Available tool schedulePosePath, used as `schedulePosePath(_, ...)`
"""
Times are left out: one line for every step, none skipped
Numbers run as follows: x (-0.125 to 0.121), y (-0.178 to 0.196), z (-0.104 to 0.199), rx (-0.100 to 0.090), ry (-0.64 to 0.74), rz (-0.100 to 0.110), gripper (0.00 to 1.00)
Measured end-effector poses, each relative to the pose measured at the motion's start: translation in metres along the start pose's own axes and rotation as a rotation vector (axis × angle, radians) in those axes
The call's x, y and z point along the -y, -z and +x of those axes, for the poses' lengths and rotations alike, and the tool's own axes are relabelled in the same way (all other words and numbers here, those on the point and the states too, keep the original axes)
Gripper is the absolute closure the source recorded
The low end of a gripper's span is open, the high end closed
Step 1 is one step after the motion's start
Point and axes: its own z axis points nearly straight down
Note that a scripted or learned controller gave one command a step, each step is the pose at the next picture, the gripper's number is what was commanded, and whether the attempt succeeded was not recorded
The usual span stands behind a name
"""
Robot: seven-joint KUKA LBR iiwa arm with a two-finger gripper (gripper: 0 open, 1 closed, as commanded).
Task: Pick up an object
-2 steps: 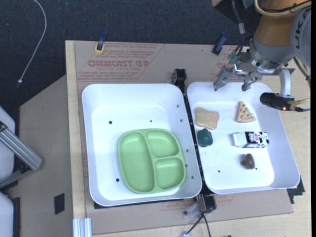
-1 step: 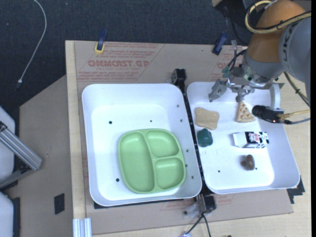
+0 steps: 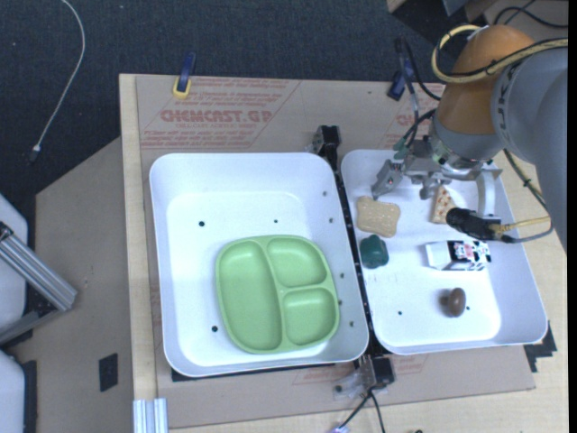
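Risk of gripper, fingers spread above tan wedge, closing off-centre and knocking wedge toward bin wall just right of it.

Setting: robotics lab or test cell | Evidence: grey arm over two white bins on protective-paper-covered bench board | dark carpet floor with loose cable | aluminium framing at left

text: "CHEMCAST GP" red print | on: brown board under bins | other print: illegible
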Motion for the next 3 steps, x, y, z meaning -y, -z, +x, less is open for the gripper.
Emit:
schedulePosePath(-0.002, -0.035, 0.001, -0.001, 0.000, -0.007, 0.00)
schedulePosePath(-0.005, -0.020, 0.002, -0.002, 0.001, -0.018, 1.00)
schedulePosePath(-0.001, 0.025, -0.001, 0.001, -0.001, -0.011, 1.00)
